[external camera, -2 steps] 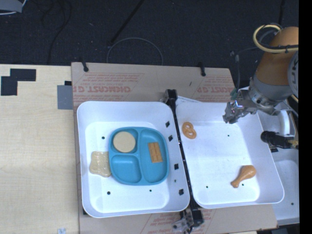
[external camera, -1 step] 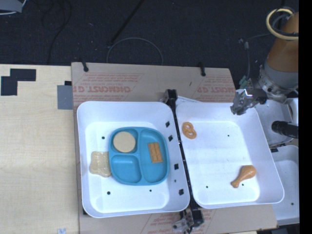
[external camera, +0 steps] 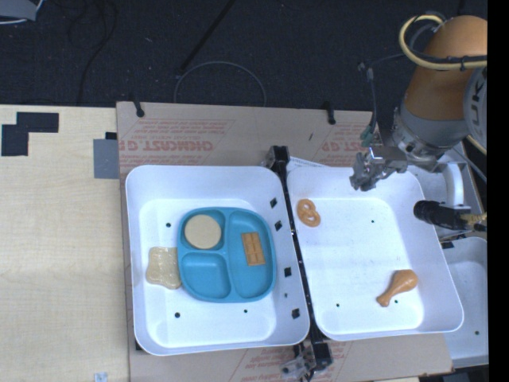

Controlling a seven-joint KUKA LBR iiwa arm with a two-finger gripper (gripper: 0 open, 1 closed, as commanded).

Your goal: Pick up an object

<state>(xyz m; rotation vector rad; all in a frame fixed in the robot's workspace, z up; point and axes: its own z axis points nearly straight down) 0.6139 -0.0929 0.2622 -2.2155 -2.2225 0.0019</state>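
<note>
Basically nothing picked yet: gripper [external camera: 367,175] hangs over the right bin's [external camera: 442,325] far edge, can't tell its state, while pretzel [external camera: 308,212] and drumstick [external camera: 397,286] lie untouched on that bin's floor, well apart.

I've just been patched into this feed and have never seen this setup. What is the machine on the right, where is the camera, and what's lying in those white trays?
One camera looks down at a slant. The grey and orange robot arm reaches in from the right; its gripper hangs over the right bin's far edge, with nothing seen between its fingers. That bin holds a pretzel and a toy drumstick. The left bin holds a blue divided tray with a round cracker and a small rectangular biscuit in separate compartments, plus a pale piece against its left side.
</note>
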